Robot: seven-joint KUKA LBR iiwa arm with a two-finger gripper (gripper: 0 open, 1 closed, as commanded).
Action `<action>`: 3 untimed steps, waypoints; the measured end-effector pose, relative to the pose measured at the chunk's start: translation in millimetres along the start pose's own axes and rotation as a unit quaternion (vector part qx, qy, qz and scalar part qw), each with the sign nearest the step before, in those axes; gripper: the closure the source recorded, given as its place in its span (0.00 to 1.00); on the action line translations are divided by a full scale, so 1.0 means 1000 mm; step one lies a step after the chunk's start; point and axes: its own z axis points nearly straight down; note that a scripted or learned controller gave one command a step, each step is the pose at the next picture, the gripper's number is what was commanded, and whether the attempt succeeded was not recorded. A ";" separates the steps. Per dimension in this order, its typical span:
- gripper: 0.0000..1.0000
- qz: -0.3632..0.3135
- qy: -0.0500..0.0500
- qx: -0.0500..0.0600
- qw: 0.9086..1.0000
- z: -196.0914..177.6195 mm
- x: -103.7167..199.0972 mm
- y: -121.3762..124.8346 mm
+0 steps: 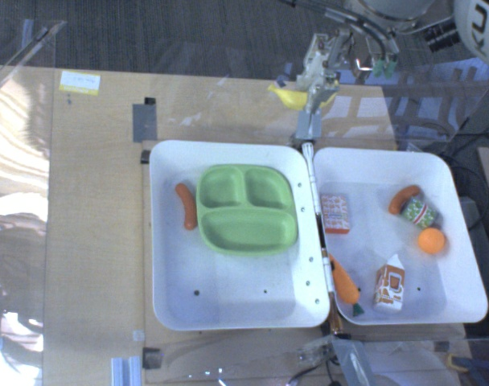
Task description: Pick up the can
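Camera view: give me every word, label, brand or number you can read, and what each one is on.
"KU": dark letters on the white arm housing at the top right, cut off by the picture's edge.
Yellow sticker on the bench, top left: print too small to read.
Red-and-white packet in the right bin: blurred.
Small carton in the right bin: graphics unreadable.
Can in the right bin: label unreadable.

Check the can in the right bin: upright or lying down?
Lying down. The can rests on its side in the right bin, its green-and-white label facing up, beside a sausage and an orange.
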 end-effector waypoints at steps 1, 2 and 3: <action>1.00 -0.117 0.002 -0.001 0.993 0.133 -0.015 0.053; 1.00 -0.400 0.000 -0.002 0.917 0.064 -0.016 0.045; 1.00 -0.399 -0.007 -0.002 0.917 0.050 -0.017 0.047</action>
